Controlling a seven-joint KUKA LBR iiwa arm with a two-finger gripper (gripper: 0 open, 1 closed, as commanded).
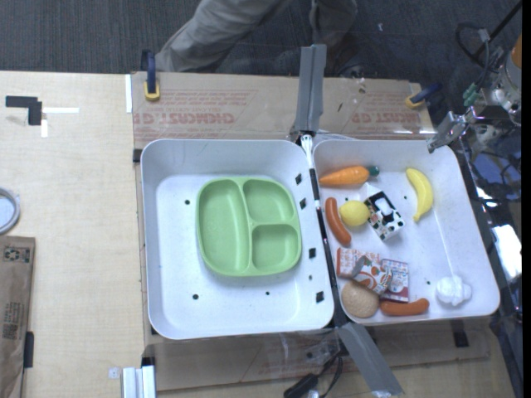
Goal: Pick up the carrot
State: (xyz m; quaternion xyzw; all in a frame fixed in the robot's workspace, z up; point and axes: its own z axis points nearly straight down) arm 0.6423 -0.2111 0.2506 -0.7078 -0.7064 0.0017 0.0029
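The approach is barely begun: the metal two-finger gripper (452,131), fingers seemingly parted, must travel leftward and descend onto the tapered orange plastic carrot (344,176).

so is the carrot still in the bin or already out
In. The carrot lies flat in the right bin, near its top left corner, above the lemon.

**Carrot waits in crowded right bin**

A carrot (345,176) lies near the right bin's (474,222) back wall, just above a lemon (354,213). The gripper (455,128), apparently off the bin's far corner, hangs well apart. The left bin (166,247) bears a green tray (248,225).
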